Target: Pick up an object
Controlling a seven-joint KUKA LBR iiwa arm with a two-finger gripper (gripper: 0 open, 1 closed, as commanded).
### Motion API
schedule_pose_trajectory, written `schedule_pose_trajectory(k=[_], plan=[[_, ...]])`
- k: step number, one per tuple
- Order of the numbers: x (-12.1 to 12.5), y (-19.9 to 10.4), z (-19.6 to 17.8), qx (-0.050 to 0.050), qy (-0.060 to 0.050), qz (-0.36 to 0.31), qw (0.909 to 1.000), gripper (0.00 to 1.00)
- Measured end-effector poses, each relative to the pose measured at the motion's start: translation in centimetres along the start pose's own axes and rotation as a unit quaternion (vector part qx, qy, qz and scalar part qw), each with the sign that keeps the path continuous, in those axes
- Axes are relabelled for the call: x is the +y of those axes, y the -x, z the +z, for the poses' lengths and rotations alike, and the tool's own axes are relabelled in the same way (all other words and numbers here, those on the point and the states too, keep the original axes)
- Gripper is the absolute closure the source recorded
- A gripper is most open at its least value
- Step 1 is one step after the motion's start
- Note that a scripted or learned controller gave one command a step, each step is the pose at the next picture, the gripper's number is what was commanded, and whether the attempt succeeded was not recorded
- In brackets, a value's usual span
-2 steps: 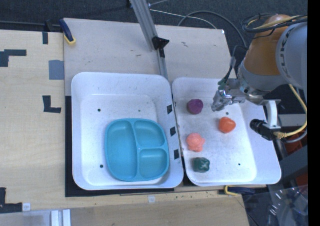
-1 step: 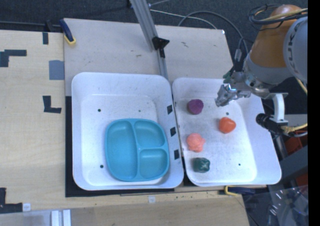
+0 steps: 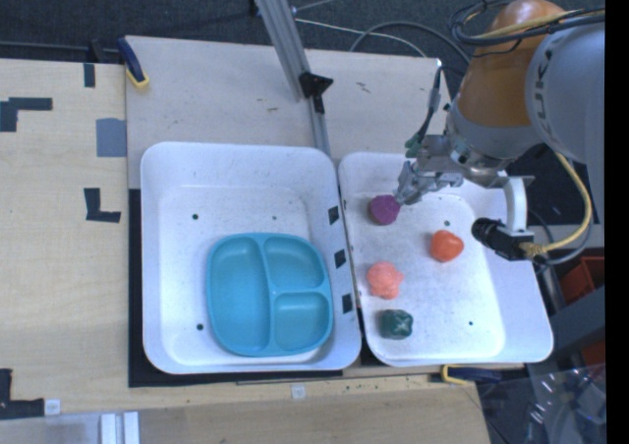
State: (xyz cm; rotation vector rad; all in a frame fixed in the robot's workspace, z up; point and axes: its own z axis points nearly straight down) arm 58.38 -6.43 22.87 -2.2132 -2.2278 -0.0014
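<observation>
1. The purple lump [image 3: 383, 209] lies in the right bin [image 3: 511, 329], close to the wall that bin shares with the left bin [image 3: 162, 236] and toward its far end
2. Taking the purple lump as the landmark: the gripper [image 3: 413, 184] hangs just beside it, up and to the right, its tip almost touching the lump's upper edge; the orange-red ball [image 3: 446, 246] sits to the lump's right and a little nearer the camera, the pale orange lump [image 3: 384, 280] lies straight toward the camera from it, and the dark green piece [image 3: 396, 323] lies beyond that again
3. Whether the fingers are spread or pressed together I cannot tell; the tip is a small grey shape with no gap to be read, and nothing shows between the fingers
4. The purple lump looks small and rounded, most likely a light toy or foam piece, so weight should be no trouble; I judge it slightly soft and smooth, liable to roll or squirt sideways if pinched off centre
5. The best hold would be across its middle, fingers coming down on two opposite sides, with care for the bin wall close on its left
6. It is nearly as wide as it is long, so no clear long axis or pointing direction can be read from this view; any approach angle across the middle should serve
7. The blue divided plate [image 3: 267, 293] lies in the left bin, well apart from the lump, down and to its left
</observation>
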Motion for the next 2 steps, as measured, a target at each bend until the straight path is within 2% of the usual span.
schedule_pose_trajectory(k=[1, 2], plan=[[-0.2, -4.5, 0.1, 0.0, -0.001, 0.0, 1.0, 1.0], [0.3, -11.0, 0.2, 0.0, -0.001, -0.001, 1.0, 1.0]])
